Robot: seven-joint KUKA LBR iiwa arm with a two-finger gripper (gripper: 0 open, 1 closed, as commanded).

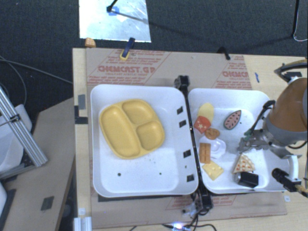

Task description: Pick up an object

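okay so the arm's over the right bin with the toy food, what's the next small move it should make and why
Probably lower straight down: the gripper hovers just above the waffle-patterned wedge in the right bin, with nothing visibly between its fingers, and that wedge is the nearest item.

We see a divided tray [132, 128] in the left bin [103, 177]. The right bin [257, 100] holds toy food pieces: a waffle wedge [244, 164] lies right of a cheese slice [212, 170].
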